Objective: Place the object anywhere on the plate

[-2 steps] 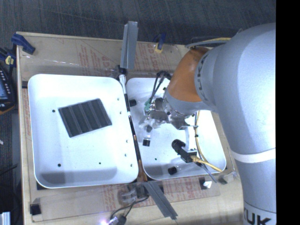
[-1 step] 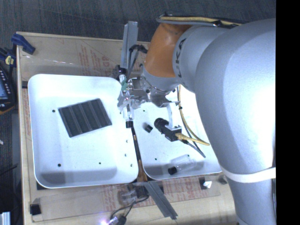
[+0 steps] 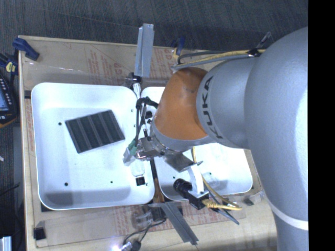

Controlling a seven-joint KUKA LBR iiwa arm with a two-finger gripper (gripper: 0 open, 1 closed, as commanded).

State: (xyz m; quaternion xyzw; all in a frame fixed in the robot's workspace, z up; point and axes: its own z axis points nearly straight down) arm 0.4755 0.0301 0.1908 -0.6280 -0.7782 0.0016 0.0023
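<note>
Grey arm [image 3: 251, 98] low across right bin [image 3: 235, 177]

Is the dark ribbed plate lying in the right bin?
No, the dark ribbed plate lies flat in the left bin.

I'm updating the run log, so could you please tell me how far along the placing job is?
Nothing looks done yet: the dark ribbed plate in the left bin carries no object. In hand: the arm is stretched over the divide between the bins. A grasp cannot be confirmed. Left: bringing an object onto the plate.
</note>
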